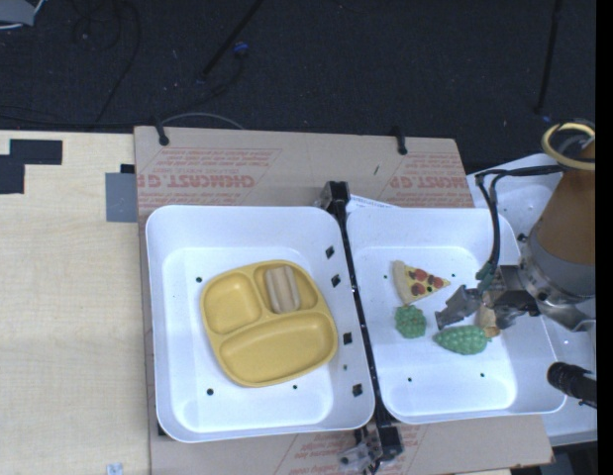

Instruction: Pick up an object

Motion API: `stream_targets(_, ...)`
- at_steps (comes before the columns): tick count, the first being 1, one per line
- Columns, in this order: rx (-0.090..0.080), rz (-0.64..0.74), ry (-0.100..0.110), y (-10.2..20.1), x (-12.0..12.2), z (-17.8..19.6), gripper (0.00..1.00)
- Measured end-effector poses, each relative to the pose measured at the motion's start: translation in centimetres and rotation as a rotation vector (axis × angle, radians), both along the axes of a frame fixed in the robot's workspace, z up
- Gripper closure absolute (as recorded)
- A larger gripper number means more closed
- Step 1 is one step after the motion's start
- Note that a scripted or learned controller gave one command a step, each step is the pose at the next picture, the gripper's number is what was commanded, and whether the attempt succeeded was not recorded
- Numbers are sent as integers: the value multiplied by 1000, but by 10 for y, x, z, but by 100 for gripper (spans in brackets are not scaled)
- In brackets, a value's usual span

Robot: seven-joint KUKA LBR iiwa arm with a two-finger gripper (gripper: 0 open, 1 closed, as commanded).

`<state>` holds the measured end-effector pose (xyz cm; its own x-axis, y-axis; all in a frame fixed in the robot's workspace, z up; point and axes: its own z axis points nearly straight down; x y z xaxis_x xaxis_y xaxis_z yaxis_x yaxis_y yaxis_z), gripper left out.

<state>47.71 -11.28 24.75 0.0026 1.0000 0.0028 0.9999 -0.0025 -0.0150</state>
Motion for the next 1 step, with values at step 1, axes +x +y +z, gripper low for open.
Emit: stream_targets(1,-1,2,-11,0,2,6,0)
